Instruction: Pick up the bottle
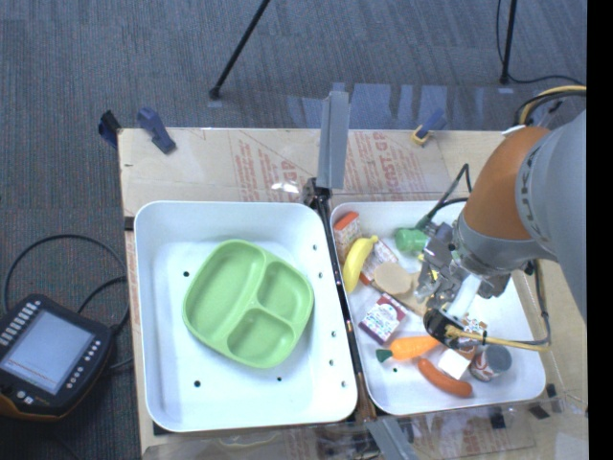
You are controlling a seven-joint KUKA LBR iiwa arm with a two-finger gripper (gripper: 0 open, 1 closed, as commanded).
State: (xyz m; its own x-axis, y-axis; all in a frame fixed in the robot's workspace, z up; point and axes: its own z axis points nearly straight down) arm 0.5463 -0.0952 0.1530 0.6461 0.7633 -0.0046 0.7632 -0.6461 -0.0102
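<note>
The small red-capped bottle (pixel 347 228) looks light, rigid (probably slick); grasp its body crosswise. Gripper (pixel 433 293) state: cannot tell.

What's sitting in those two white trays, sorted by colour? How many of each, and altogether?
Some pieces are partly hidden by the arm, so this counts what shows clearly.
Green: 2, the divided plate and a small green piece
Yellow: 1, the banana
Orange: 1, the carrot
Red: 2, the sausage and the red packet
Total: 6
</note>
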